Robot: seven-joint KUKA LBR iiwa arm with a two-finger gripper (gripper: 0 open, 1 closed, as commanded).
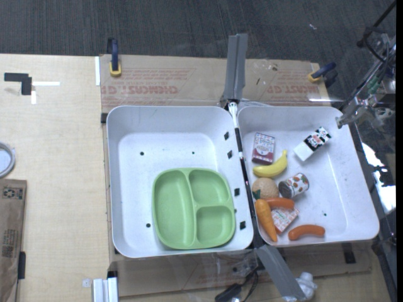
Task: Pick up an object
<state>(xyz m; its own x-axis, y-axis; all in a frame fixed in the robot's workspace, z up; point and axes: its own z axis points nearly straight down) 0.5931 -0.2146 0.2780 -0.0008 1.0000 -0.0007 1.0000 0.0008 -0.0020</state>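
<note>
The right bin (352, 187) holds several small things. Among them are a red and white carton (263, 148), a yellow banana (272, 165) and a black and white carton (312, 143). Nearby lie a small can (293, 185) on its side, a round brown bun (265, 187), an orange carrot (266, 220), a red and white packet (285, 219) and a red sausage (306, 232). A metal gripper (352, 113) hangs at the upper right, over the bin's far right rim and apart from every object. Nothing shows between its tips.
The left bin (126, 168) bears a green divided plate (194, 207). A grey post (235, 68) rises behind the seam between the bins. Clamps (114, 65) hold the cardboard backing. Cables and dark gear crowd the right edge.
</note>
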